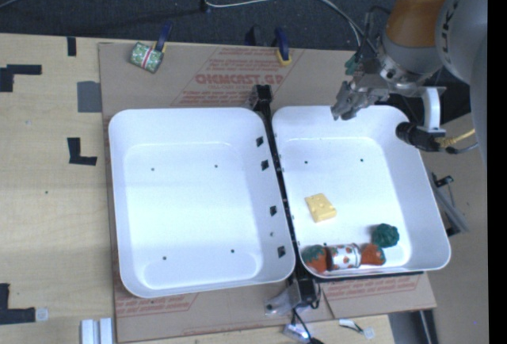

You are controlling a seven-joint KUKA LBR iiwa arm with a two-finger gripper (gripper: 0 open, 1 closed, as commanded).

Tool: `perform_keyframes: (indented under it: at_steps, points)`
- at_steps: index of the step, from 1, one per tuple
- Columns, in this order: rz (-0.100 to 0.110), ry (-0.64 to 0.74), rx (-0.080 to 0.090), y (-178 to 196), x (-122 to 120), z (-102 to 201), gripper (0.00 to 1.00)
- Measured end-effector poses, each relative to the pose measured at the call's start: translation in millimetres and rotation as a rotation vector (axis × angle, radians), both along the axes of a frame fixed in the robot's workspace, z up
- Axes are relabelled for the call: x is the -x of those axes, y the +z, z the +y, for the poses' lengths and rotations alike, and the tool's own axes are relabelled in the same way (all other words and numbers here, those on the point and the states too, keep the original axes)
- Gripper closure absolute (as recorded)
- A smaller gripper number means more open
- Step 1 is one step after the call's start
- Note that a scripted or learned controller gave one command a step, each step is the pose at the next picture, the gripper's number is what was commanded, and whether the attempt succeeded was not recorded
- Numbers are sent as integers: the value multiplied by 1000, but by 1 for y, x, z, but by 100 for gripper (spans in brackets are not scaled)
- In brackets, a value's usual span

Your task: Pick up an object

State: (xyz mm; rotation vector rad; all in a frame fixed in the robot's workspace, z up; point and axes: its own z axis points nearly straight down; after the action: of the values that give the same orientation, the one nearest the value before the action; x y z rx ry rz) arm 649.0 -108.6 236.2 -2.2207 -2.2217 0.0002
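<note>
In the right bin (396, 140) lie a pale yellow block (321, 208), a dark green lump (386, 235) and a red and white can (344, 257) with an orange-red piece at each end, all near the front wall. My gripper (347, 108) hangs above the bin's far rim, well away from these objects. Nothing shows between its fingertips.
The left bin (127, 176) sits beside the right one, with a black clamp strip between them. A small green and white box (146, 57) lies on the cardboard behind the left bin. Blue and yellow clamps hold the cardboard's far edge.
</note>
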Motion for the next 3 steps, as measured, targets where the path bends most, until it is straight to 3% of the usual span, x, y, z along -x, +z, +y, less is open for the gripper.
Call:
perform_keyframes:
  at_steps: [1, 3]
  points:
    - [0, 0, 0, 0, 0, 0, 0]
    - [4, 0, 0, -100, 12, -8, 0]
